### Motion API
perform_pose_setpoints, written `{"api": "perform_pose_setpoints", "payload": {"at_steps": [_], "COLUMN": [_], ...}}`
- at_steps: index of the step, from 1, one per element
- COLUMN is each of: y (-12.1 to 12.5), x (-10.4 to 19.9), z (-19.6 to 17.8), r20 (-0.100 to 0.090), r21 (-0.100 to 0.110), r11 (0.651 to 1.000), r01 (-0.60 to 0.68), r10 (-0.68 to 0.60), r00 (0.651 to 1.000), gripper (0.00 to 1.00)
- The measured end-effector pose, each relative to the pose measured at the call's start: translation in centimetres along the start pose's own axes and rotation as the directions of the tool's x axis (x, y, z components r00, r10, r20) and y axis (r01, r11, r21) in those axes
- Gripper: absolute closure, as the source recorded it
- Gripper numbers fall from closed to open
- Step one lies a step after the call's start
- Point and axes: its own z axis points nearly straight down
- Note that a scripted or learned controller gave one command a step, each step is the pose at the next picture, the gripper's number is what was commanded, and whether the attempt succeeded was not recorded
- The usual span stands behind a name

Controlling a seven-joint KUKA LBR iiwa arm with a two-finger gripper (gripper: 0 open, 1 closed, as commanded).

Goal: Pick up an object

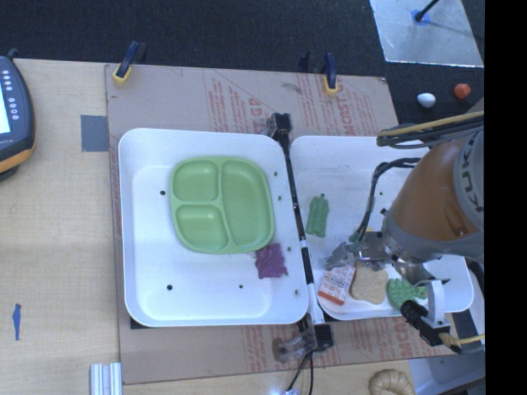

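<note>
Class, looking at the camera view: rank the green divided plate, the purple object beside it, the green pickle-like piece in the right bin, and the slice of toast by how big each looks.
1. green divided plate, by far the largest.
2. slice of toast.
3. green pickle-like piece and purple object: too alike in apparent size to rank.

Wooden bench [58,245], brown board [198,101] (clamped), two white bins [144,220], pendant [12,113]
</note>
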Motion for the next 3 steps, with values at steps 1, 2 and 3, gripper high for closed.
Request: {"api": "perform_pose_setpoints", "payload": {"at_steps": [1, 2, 3], "y": [2.3, 8.4, 8.4], "x": [-4.5, -11.8, -1.9], "z": [0.0, -0.7, -8.1], "r20": [-0.005, 0.006, -0.002], "r21": [-0.005, -0.008, -0.005], "r11": [1.000, 1.000, 1.000], "r01": [0.000, -0.001, 0.007], "r10": [0.000, 0.001, -0.007], "r00": [1.000, 1.000, 1.000], "gripper": [0.00, 0.00, 0.00]}}
